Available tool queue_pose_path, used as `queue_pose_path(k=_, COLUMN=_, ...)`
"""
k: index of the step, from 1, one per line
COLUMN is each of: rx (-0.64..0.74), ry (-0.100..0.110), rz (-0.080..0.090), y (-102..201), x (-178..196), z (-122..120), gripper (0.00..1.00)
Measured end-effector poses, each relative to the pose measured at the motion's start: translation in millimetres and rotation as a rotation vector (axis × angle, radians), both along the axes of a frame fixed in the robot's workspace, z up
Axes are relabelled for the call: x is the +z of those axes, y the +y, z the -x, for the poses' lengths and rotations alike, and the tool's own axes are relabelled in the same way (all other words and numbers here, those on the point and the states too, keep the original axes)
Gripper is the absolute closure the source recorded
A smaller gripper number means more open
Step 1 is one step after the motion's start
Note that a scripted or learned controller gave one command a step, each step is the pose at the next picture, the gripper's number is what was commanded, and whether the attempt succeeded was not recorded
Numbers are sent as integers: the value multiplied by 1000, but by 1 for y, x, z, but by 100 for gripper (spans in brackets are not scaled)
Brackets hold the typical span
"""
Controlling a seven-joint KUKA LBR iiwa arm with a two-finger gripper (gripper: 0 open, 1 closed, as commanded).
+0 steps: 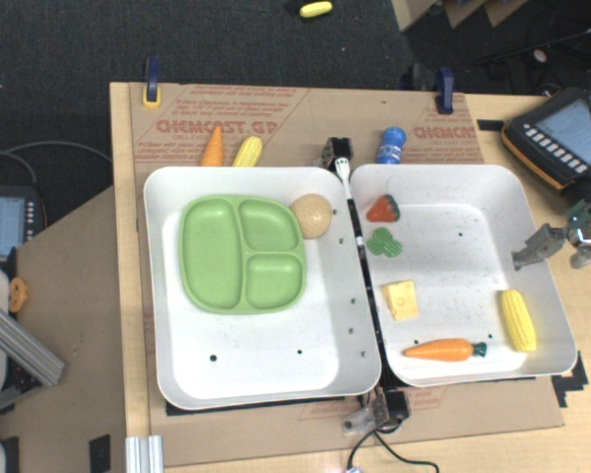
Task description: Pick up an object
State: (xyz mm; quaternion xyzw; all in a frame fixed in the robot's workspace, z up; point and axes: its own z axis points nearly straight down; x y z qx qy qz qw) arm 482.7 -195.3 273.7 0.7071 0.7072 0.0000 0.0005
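In the right bin lie a carrot (440, 350), corn cob (517, 320), cheese wedge (402, 300), broccoli (383, 243) and strawberry (382, 208).

**Bench and the items resting directly on it**

The bench (276, 106), topped with printed brown board, carried two white bins side by side: the left bin (266, 363) and the right bin (453, 180). Along the far edge, behind the bins, lay an orange carrot (212, 148), a yellow corn cob (247, 152) and a blue bottle (391, 146). Blue clamps (153, 79) gripped that far edge.
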Motion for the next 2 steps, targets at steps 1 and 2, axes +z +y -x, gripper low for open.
queue_pose_path(k=1, rx=-2, ry=11, rz=-4, y=-29, x=-126, z=-19, gripper=0)
queue_pose_path(k=2, rx=5, ry=6, rz=-5, y=33, x=-193, z=-24, gripper=0)
